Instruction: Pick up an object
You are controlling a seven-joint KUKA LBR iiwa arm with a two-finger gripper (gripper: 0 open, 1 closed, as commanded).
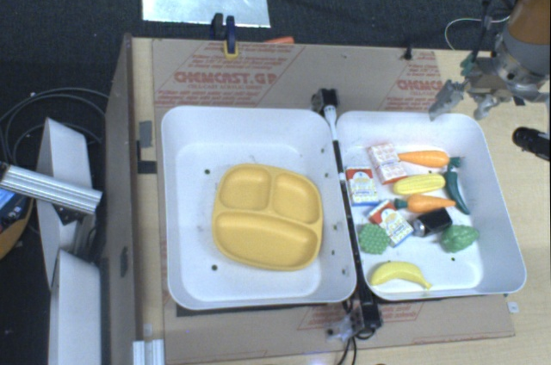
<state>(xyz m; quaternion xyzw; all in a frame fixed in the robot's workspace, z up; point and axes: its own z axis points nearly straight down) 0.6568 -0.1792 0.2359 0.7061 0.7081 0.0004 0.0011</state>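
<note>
The right bin (495, 182) holds a loose cluster of small toy foods, and any of them could serve as the object to pick up. Nearest the arm is an orange carrot (424, 157), lying near the bin's far wall with its long axis running left to right and its green top pointing right. Just below it lies a yellow corn cob (419, 183), also set roughly left to right, and below that a second orange carrot (429, 202) at a slight slant. A dark green pod (456, 189) runs down the right side of these three. To the left are small printed cartons (385, 161), one more carton (361, 185) beside the divider, and a green round piece (374, 238). A black block (433, 222) and a green broccoli (459, 237) sit lower right, and a yellow banana (400, 273) lies alone near the front wall.

The gripper (461, 99) hangs above the bench just beyond the right bin's far right corner, its two fingers spread apart with nothing between them. The top carrot lies down and to the left of the jaws, fairly near; the judgement is that the gripper must travel that way and descend, with its fingers closing across the carrot's short width.

The left bin (185, 208) holds a yellow divided tray (267, 215), well apart from the arm.
</note>
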